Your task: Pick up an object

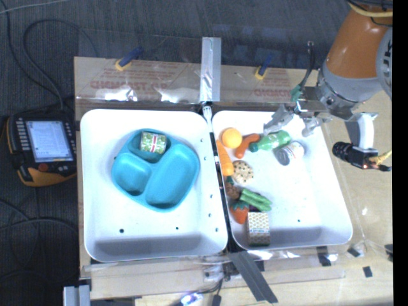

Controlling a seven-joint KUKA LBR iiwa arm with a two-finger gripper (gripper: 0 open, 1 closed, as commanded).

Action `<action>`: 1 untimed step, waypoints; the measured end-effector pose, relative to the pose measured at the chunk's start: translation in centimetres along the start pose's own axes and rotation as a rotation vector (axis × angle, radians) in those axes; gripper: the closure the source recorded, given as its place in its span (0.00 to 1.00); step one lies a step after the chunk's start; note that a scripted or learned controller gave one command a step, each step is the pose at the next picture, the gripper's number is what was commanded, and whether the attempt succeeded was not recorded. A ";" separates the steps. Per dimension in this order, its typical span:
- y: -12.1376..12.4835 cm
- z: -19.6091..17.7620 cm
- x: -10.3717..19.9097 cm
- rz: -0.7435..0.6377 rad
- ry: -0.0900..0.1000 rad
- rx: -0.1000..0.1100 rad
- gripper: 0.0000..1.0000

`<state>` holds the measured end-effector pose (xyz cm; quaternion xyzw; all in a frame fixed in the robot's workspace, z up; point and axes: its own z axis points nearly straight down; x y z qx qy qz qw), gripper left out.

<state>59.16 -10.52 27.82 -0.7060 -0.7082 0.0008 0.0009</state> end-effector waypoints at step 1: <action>3.6 -8.8 -3.8 -0.166 -0.004 -0.002 0.00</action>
